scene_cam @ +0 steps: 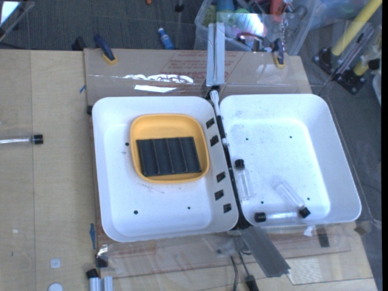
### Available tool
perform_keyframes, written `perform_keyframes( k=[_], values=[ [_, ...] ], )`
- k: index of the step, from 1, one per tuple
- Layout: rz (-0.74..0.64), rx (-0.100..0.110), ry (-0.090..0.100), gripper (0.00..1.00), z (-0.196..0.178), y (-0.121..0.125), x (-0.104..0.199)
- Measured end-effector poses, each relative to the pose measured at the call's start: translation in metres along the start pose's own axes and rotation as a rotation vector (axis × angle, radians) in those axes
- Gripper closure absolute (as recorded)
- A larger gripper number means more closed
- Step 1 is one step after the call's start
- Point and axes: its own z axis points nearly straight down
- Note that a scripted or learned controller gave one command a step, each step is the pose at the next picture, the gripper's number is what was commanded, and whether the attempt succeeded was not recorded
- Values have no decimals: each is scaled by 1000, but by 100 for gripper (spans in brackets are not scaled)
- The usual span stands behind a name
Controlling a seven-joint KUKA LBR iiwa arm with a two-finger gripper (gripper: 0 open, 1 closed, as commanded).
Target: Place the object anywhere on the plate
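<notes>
Dark ribbed block (168, 156) lies flat w/ all of it inside the yellow plate (140, 129), square to the rim, so it rests stable and, as I judge it, the placing is already done. Clear capped tubes (290, 194) lie loose well to the right of the plate in the other bin (273, 126), prob. spares kept apart so they don't clutter the drop spot. Claw state: can't tell whether apart or together.
</notes>
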Motion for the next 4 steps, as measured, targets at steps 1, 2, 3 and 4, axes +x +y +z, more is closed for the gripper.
perform_keyframes(
  k=[1, 2, 3, 4],
  values=[
    [-327, -1, 0, 100, 0, 1, -1],
    [-476, -2, 1, 100, 0, 1, -1],
    [-877, -4, -1, 100, 1, 0, 0],
    [-1216, -6, -2, 100, 1, 0, 0]
  ],
)
